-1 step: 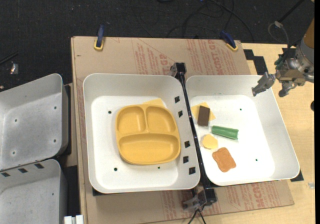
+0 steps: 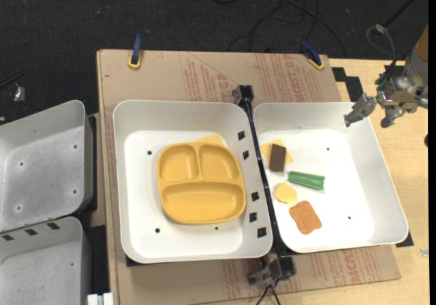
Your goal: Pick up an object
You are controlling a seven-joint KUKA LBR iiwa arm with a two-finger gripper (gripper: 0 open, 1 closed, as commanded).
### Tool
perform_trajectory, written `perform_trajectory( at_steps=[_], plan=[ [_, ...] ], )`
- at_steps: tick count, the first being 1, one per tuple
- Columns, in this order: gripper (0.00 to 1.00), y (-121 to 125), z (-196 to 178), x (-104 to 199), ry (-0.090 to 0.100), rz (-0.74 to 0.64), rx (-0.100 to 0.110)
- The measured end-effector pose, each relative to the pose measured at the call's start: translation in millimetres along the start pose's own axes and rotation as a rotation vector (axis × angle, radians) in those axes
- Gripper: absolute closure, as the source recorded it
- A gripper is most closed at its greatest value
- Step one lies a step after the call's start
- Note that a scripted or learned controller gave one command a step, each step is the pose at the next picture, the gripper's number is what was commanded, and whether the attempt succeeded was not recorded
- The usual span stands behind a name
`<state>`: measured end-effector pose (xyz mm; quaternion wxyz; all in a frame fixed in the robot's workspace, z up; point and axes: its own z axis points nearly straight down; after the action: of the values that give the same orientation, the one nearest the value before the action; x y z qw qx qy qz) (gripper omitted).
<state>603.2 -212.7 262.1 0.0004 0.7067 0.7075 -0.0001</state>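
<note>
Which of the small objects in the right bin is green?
The long green piece, lying between the brown block and the orange piece.

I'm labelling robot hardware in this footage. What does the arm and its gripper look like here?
At the view's right edge, a pale grey arm ends in a metallic grey gripper of dark angular parts. One grey finger juts left.

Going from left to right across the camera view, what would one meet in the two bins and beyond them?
Yellow divided tray in the left bin → brown block → green piece in the right bin → gripper over that bin's far right corner.
</note>
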Motion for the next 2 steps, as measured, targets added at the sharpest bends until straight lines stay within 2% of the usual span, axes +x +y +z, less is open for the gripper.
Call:
perform_trajectory(
  at_steps=[1,2],
  plan=[
    [0.00,4,61,-5,0.001,0.002,0.004],
    [0.00,-4,121,2,0.003,0.002,0.006]
  ],
)
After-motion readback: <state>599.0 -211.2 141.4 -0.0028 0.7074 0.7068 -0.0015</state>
